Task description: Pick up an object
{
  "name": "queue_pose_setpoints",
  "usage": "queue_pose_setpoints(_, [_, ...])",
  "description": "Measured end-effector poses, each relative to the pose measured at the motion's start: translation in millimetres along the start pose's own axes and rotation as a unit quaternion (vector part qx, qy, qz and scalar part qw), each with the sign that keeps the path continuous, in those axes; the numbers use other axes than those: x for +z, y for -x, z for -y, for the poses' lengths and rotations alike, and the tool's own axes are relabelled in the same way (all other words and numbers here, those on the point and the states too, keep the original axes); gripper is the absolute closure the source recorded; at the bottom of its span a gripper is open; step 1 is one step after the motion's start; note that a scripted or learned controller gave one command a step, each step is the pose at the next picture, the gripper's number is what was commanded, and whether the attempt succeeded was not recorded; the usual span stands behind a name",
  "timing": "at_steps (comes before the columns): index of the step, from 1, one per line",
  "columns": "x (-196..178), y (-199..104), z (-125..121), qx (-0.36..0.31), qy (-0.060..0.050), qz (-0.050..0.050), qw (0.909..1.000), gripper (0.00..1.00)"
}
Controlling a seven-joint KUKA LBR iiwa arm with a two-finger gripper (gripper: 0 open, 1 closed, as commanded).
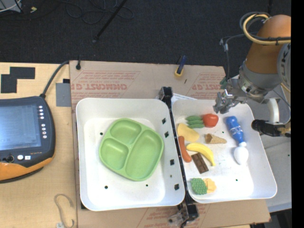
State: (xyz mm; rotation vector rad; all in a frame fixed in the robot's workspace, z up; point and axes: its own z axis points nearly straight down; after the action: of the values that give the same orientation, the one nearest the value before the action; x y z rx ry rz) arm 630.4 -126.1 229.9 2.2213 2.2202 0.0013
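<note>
In the camera view we see the gripper (224, 103) hanging over the right bin's (266, 177) far edge; we cannot tell how its jaws stand. The nearest objects lie just toward us: a red tomato (210, 120) slightly left, and a blue bottle (235, 129) whose long axis runs away from the gripper toward the bin's near right.

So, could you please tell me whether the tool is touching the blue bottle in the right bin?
Apart. The camera view shows the tool above the bin's far edge, with bare white floor between it and the blue bottle.
</note>
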Motion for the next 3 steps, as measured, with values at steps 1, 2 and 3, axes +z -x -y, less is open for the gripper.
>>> queue_pose_setpoints(1, [9, -23, 50, 0.001, -0.004, -0.001, 1.0, 1.0])
queue_pose_setpoints(2, [7, -60, 81, -0.001, -0.004, -0.001, 1.0, 1.0])
queue_pose_setpoints(3, [-7, -66, 95, -0.001, -0.003, -0.001, 1.0, 1.0])
